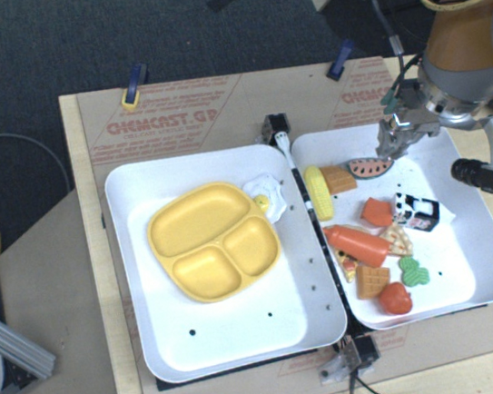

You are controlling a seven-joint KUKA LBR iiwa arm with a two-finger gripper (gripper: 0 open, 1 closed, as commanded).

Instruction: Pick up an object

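The gripper [392, 144] hangs over the far part of the right bin [481, 230], its fingers pointing down; whether they are spread or pressed together cannot be told from this slant, and nothing shows between them. Just to its left and slightly nearer the camera lies the watermelon slice [369, 167], almost touching the fingertips, its long axis running across the bin with the dark rind curving along the near side. Left of that slice sits a tan cracker piece [339, 180], and further left the corn cob [318, 192], whose long axis runs from the far side towards the near, close along the bin's left wall. Nearer the camera than the gripper are an orange block [376, 211] and a black-and-white card [416, 211]. Further towards the near edge lies the hot dog [358, 244], lying at a slant, then a waffle-like piece [370, 280], a green toy [413, 271] and a red tomato [395, 300]. Well off to the gripper's left, the left bin [155, 324] holds a yellow divided plate [213, 240] with a fried egg [264, 196] touching its far right rim.
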